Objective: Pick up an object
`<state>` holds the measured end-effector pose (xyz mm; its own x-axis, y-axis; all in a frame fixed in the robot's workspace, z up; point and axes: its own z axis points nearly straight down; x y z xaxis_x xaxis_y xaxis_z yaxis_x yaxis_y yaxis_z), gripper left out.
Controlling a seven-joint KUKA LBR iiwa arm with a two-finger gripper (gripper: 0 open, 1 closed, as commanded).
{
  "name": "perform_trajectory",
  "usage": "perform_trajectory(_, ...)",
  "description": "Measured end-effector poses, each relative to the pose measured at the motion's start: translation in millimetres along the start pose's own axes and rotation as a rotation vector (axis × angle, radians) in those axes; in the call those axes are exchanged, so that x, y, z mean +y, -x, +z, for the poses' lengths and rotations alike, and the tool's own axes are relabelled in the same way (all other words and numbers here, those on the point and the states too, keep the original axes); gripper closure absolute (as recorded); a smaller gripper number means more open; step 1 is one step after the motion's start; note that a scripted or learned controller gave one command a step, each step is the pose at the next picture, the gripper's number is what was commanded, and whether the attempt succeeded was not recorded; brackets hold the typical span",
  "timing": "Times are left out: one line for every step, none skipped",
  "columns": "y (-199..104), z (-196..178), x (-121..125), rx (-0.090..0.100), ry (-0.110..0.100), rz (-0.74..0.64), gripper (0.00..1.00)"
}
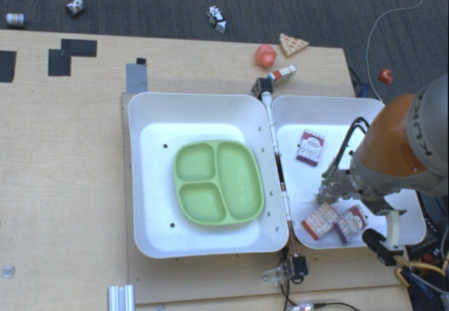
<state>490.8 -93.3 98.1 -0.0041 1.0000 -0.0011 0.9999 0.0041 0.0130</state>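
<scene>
A green divided plate (219, 182) fills the left bin (151, 162). At lower right, the end effector (328, 194) hangs just above two small packets (321, 220), its opening impossible to judge; crowded together, they could slip aside or lift as a pair.

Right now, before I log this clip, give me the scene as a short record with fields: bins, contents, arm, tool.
left bin: holds a green divided plate
right bin: a small red-and-white packet near the middle; two more packets, one and another, at the near edge
arm: reaches in from the right, over the right bin
tool: low above the two near packets; finger state unclear
outside the bins: a red ball and a pizza-slice toy on the bench
</scene>
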Motion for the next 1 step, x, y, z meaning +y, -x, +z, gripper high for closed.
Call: perform_trajectory(0.0, 0.1, -0.1, 0.000, 0.000, 0.001, 0.00)
